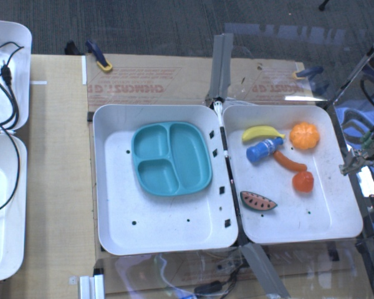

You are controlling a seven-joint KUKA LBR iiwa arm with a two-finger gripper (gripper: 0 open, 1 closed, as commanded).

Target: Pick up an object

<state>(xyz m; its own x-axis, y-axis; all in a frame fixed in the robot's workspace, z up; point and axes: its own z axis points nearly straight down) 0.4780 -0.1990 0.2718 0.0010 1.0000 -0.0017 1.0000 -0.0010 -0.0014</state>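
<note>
The right bin (336, 223) holds several toy foods. A yellow banana (262, 132) lies at its back left, and a blue bottle (263, 149) rests just in front of it. At the back right sits an orange fruit (305, 136). An orange carrot-like stick (290, 161) lies slanted in the middle, with a red tomato (303, 181) at its lower end. A watermelon slice (258, 201) lies near the bin's left wall, apart from the others.
The left bin (112, 210) carries a teal three-section plate (172, 157). A grey divider post (221, 67) stands behind the seam between the bins. Clamps (98, 56) and cardboard lie behind. Metal framing (355, 157) stands along the right bin's right rim.
</note>
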